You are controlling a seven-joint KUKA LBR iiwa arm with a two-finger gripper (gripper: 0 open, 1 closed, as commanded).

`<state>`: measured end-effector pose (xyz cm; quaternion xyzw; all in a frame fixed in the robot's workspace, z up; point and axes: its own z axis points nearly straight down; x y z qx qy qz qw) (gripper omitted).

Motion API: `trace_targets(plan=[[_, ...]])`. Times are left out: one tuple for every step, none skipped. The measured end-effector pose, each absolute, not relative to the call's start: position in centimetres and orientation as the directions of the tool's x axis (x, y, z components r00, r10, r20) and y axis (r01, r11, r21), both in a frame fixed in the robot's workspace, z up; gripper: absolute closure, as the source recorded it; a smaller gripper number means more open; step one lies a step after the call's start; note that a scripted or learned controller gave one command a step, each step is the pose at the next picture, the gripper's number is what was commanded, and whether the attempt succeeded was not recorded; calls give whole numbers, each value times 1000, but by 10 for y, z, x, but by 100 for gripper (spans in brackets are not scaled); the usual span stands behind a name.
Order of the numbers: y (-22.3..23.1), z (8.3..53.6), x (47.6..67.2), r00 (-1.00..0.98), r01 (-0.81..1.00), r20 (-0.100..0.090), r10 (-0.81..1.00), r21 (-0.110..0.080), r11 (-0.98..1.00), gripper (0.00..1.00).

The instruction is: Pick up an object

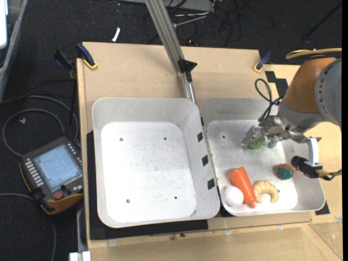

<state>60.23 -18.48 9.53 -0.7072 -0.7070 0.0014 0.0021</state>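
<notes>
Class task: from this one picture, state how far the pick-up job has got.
Done: the tool has reached into the right bin, at a green object. In hand: nothing clearly gripped. Left: grasp and lift; the carrot, white ball and other pieces lie untouched.

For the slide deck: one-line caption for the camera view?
KUKA arm's gripper at a green object in the right bin; carrot, white ball and croissant-like toy lie near its front edge.
</notes>
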Motion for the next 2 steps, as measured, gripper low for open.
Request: trace_targets(plan=[[-185,109,604,0,1000,-1,1000,2,0,100],[-189,155,599,2,1000,-2,1000,5,-2,100]])
